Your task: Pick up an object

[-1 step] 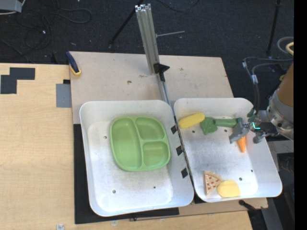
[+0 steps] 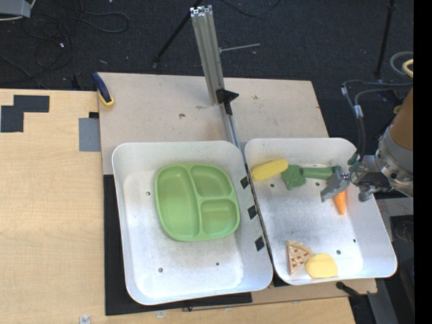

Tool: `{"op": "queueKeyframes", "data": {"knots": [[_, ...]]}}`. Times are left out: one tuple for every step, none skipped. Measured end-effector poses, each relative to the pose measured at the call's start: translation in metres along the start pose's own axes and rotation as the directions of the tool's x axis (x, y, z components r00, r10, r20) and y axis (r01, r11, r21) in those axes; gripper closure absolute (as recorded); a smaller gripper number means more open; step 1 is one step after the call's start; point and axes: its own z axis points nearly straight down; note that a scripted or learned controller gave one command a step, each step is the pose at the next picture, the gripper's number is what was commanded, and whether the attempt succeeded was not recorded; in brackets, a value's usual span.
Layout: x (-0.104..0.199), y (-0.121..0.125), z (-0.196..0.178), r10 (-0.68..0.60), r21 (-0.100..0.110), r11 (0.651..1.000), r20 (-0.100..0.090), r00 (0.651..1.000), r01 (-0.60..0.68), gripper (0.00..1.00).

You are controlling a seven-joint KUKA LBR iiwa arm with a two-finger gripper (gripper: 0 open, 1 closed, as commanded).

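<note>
The right bin [image 2: 378, 262] holds several toy foods. A yellow corn cob [image 2: 269, 169] lies at its far left, with a green leafy piece [image 2: 304, 175] beside it. A pizza slice [image 2: 296, 256] and a yellow lemon [image 2: 321, 266] rest near the front wall. A small orange carrot [image 2: 340, 204] lies by the right wall. My gripper [image 2: 347, 193] hangs low over the carrot's upper end, open, its grey fingers [image 2: 330, 190] spread to either side. The carrot's lower half shows below them, resting on the bin floor.
The left bin [image 2: 135, 262] bears a green divided plate [image 2: 197, 201]. An aluminium post [image 2: 208, 52] rises behind the bins, over the divider [image 2: 251, 201] between them. A blue and yellow tool [image 2: 103, 90] lies on the board at back left.
</note>
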Motion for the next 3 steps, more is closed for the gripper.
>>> {"op": "queueKeyframes", "data": {"knots": [[0.006,-0.008,0.058,0.0,0.005,1.0,-0.001,1.0,0.0,0.0],[0.006,-0.011,0.123,0.001,0.007,1.0,-0.002,1.0,-0.001,0.0],[-0.002,-0.015,0.172,0.001,0.005,1.0,-0.002,1.0,-0.001,0.0]]}}
